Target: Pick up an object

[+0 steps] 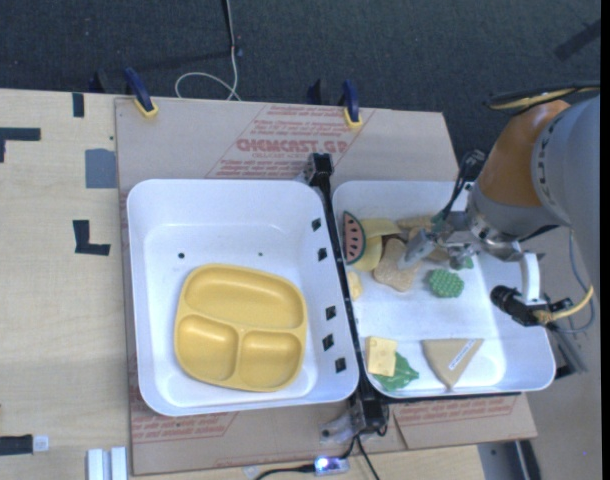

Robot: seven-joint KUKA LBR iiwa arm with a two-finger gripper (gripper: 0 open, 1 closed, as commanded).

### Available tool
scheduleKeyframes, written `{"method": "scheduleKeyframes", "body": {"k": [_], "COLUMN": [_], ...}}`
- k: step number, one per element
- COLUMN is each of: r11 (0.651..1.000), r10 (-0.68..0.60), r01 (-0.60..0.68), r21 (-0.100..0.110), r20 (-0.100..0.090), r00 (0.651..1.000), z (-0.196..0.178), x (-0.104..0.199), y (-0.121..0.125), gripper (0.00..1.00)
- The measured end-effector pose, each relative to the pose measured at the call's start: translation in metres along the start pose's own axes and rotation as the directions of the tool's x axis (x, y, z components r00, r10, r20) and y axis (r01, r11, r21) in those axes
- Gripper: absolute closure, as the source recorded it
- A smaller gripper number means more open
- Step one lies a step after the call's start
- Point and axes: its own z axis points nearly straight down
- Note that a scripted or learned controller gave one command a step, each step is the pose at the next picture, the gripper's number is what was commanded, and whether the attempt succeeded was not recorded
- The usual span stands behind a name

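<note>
The grey arm (545, 168) with its orange band reached in from the right over the right bin (520, 373), and its gripper (422, 245) sat low among the toy food at that bin's upper part. The metal fingers blurred into the clutter beneath them, so whether the claw was open, closed or gripping anything could not be told. Directly under and left of the gripper lay a tan bread-like piece (393, 270), partly covered by the wrist hardware. A watermelon slice (354, 237) rested against the bin's left wall, with a yellow piece (381, 230) behind it, mostly hidden. A green bumpy object (445, 284) lay just right of the bread-like piece. A small pale yellow item (354, 286) hugged the divider, cut off by the rim. At the near edge were a yellow cheese-like block (381, 354) overlapping a green leafy piece (400, 373), and beside them a tan wedge (453, 359). The left bin (155, 208) held 1 yellow tray with 3 compartments (241, 326).
</note>
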Motion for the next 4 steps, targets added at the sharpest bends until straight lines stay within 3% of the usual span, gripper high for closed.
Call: {"method": "scheduleKeyframes", "body": {"k": [1,2,3,4], "r11": [1.0,1.0,1.0,1.0], "r10": [0.003,-0.001,-0.001,0.006], "r01": [-0.003,0.001,0.001,-0.006], "r21": [0.009,0.005,-0.01,0.018], "r20": [-0.001,0.001,0.004,-0.002], "r00": [1.0,1.0,1.0,1.0], "z": [0.015,0.019,-0.183,-0.113], "x": [0.028,0.042,0.041,0.02], "y": [0.051,0.077,0.08,-0.011], "gripper": [0.0,0.0,0.0,0.0]}}
